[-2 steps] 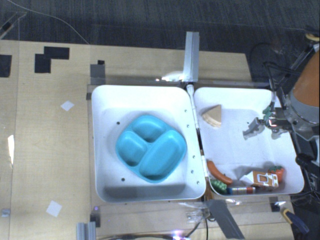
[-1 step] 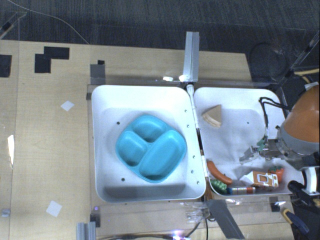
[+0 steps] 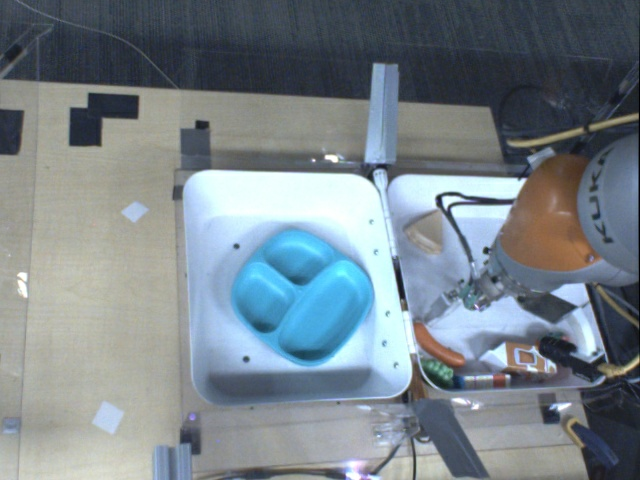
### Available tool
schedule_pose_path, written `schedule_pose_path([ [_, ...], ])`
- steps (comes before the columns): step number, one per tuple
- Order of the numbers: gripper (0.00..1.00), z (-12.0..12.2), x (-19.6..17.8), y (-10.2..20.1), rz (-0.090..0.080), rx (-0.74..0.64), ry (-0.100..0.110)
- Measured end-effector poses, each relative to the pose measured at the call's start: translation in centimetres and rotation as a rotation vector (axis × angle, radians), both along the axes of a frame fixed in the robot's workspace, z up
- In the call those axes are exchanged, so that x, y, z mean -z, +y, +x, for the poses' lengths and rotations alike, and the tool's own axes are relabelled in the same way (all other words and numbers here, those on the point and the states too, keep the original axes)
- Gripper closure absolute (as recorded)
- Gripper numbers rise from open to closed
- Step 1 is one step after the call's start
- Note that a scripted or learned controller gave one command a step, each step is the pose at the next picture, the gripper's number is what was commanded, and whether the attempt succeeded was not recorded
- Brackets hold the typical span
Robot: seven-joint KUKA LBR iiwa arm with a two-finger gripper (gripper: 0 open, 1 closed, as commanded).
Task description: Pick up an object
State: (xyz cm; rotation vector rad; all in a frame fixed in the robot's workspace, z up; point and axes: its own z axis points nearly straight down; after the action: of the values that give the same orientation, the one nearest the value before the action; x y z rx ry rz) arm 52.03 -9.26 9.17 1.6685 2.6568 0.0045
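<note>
This looks like a robot laboratory. A wooden bench (image 3: 90, 298) carries two white bins (image 3: 200, 298) fixed in metal brackets (image 3: 381, 113), with black marker squares (image 3: 100, 118) stuck on the top. A grey and orange industrial arm (image 3: 560, 218) reaches in, and loose cables (image 3: 560, 133) run over the dark carpet (image 3: 300, 18).

Two white bins (image 3: 200, 268); one blue tray (image 3: 300, 296).

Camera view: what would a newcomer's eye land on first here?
A bright blue divided plate sits in the middle of the left bin. The arm's orange band hangs over the right bin, where small items crowd the near edge, an orange sausage-like piece among them.
</note>
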Motion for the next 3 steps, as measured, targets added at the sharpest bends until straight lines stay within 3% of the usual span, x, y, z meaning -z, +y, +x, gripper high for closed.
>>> schedule_pose_path([
  [1,0.00,7.0,0.3,-2.5,-0.001,0.081,-0.008],
  [2,0.00,13.7,-2.0,-2.7,-0.001,0.012,-0.005],
  [3,0.00,15.2,-1.2,-1.4,-0.012,-0.055,0.000],
])
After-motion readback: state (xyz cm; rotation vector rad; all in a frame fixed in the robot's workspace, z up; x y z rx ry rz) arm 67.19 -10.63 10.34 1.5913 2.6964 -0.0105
